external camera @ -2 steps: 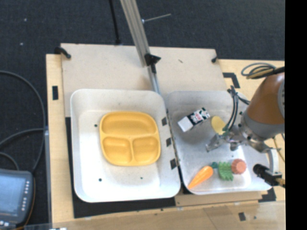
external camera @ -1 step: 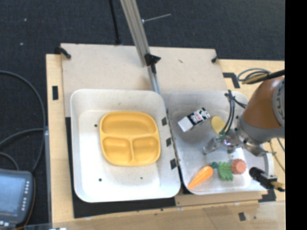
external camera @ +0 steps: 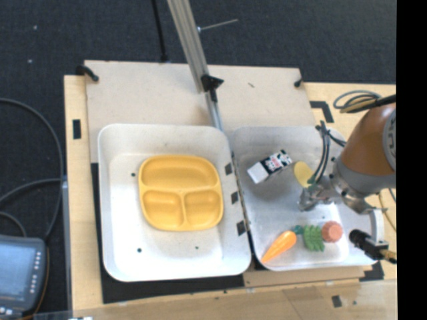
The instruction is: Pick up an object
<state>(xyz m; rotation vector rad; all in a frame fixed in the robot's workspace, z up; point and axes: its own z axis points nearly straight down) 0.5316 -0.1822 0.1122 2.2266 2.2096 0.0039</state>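
In the right bin [external camera: 267, 145] lie a small white and black box [external camera: 269, 165], a pale yellow piece [external camera: 303, 173], an orange carrot [external camera: 279, 245], a green leafy piece [external camera: 312, 237] and a reddish round piece [external camera: 331, 231]. My gripper [external camera: 309, 199] hangs low over the right bin's middle right, just below the yellow piece and above the green piece. The arm's orange band [external camera: 370, 145] rises behind it. Nothing shows between the fingers.
The left bin [external camera: 120, 259] holds a yellow divided plate [external camera: 180, 192]. A metal pole [external camera: 190, 39] slants up from the bench's back between the bins. Cables [external camera: 353, 100] lie at the right rear.
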